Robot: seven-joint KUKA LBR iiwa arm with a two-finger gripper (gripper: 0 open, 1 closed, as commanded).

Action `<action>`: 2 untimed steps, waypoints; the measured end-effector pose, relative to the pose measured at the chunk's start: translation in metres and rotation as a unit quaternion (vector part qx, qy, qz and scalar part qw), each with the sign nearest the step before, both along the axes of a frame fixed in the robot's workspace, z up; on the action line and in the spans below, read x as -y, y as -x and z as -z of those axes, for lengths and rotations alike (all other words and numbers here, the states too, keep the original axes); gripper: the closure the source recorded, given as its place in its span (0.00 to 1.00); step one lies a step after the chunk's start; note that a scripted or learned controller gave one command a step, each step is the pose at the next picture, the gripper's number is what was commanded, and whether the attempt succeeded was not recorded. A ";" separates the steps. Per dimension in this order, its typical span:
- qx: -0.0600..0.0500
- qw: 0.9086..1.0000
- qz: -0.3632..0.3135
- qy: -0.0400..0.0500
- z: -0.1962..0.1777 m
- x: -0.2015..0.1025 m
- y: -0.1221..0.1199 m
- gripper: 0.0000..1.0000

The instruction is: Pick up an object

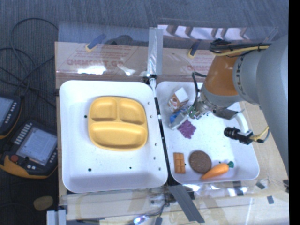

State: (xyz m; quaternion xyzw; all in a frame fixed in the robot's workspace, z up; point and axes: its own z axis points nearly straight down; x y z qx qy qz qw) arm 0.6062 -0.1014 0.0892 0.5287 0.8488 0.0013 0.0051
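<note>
In the right bin (243,165), my gripper (193,111) reaches down at the upper left, under the orange band (224,78) of the arm. It sits just right of a small white and orange packet (179,97) and a blue item (174,121). A purple piece (187,129) lies just below the gripper. Nearer the front lie an orange cracker (179,162), a brown round cookie (200,161) and a carrot (217,170). I cannot see anything held.
The left bin (75,168) holds a yellow divided plate (117,123). A raised divider (159,125) separates the two bins. A black connector (236,134) with a cable hangs off the arm over the right bin's right side.
</note>
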 end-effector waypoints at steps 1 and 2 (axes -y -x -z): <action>0.000 1.000 -0.006 0.000 0.000 0.011 0.038 0.00; 0.000 1.000 -0.006 -0.001 -0.010 0.010 0.037 1.00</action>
